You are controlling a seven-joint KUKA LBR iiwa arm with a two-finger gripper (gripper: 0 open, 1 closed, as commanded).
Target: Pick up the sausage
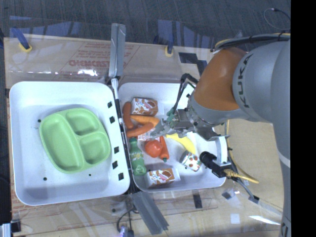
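Sausage (127, 114) lengthwise along right bin's (207, 180) left wall.

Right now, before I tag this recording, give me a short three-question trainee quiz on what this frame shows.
1. True or false: the green plate sits in the same bin as the sausage.
2. Which lies nearest the gripper? A) green bottle B) carrot C) cup
3. Fill in: the banana lies in the ___ bin.

Key: 1 false; 2 B; 3 right
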